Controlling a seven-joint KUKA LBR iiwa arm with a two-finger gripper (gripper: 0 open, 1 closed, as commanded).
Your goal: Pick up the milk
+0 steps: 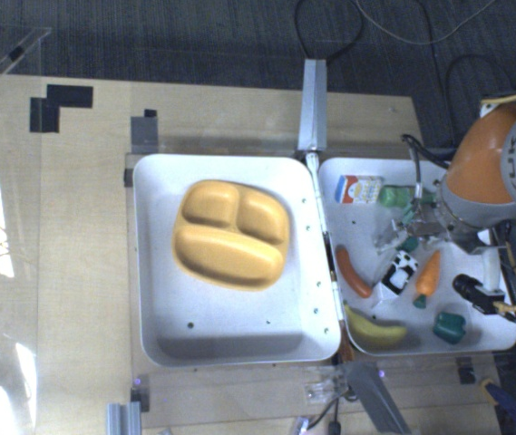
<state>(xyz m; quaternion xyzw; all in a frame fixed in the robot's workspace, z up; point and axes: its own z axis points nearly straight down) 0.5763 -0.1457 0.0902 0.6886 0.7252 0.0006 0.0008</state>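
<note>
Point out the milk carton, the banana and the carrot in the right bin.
milk carton [403,272]: camera view, on its black-and-white patterned side.
banana [375,330]: camera view, middle of its yellow body.
carrot [428,275]: camera view, on its orange body above the green end.

I see smooth white plastic bins [149,243], a pale matt wood desk [58,270], and a glossy printed milk carton [358,189].

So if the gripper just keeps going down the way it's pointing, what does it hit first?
Most likely the black-and-white milk carton, which lies just below the gripper, beside the carrot. Depth is hard to judge from above, so it might meet the bin floor next to it instead.
</note>
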